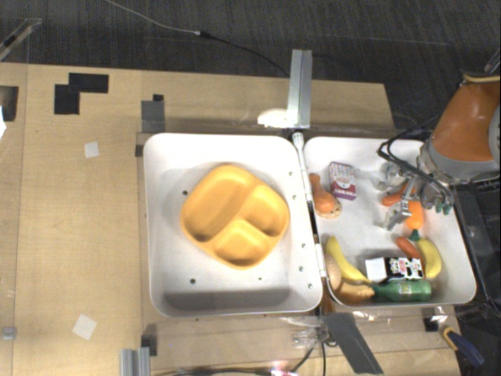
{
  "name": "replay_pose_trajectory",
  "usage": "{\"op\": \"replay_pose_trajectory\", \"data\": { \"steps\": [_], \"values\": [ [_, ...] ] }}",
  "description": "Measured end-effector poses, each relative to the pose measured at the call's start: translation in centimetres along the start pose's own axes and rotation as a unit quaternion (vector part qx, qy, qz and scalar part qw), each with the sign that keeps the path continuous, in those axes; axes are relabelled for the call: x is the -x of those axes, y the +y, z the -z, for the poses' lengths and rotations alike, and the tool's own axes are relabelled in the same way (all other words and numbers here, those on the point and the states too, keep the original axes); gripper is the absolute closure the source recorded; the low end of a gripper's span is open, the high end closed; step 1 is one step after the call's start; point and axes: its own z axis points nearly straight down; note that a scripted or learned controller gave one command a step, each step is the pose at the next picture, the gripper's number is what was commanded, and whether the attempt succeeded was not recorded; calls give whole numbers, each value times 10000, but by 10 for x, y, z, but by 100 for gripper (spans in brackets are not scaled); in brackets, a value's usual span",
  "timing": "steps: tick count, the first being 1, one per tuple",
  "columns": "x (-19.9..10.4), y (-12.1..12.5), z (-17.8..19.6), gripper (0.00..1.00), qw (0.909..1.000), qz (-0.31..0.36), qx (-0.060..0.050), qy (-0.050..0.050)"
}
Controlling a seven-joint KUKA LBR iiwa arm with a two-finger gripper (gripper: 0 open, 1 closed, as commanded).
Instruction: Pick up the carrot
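Carrot (413,215): an orange piece with a touch of green, in the right bin (468,276) near its right wall, directly under the tool (407,202). It sits at the tool's tip, touching or almost so. An orange patch also shows at the tool's left side; whether that is the same carrot or another piece, I cannot tell.

Tool state: metal parts and cables crowd the tip, so how far the fingers are spread, and whether anything is between them, I cannot tell. No grasp can be claimed.

Placement, as judged: the arm (470,128) comes in over the right wall and is low over the carrot, which suits a straight-down pick. The spot is tight: a small red-orange piece (405,246) and a banana (429,258) lie just below the carrot, so a wide approach could nudge them.

Other contents of the right bin: a second banana (343,260), a green bottle (401,290), a small pink-and-white carton (342,181) and a brownish-orange pear-like item (324,200) against the divider. The left bin (156,288) holds a yellow divided tray (234,214), well apart from the work.

Writing: a black-and-white label (403,269) lies above the bottle; its print, and the carton's, are too small to read.
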Motion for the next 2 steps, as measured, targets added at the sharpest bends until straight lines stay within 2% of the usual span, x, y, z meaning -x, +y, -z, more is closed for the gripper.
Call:
{"op": "replay_pose_trajectory", "data": {
  "steps": [1,2],
  "values": [
    [-76,5,1,0,9989,-459,3,15],
    [-73,7,14,100,9991,-424,1,-33]
  ]
}}
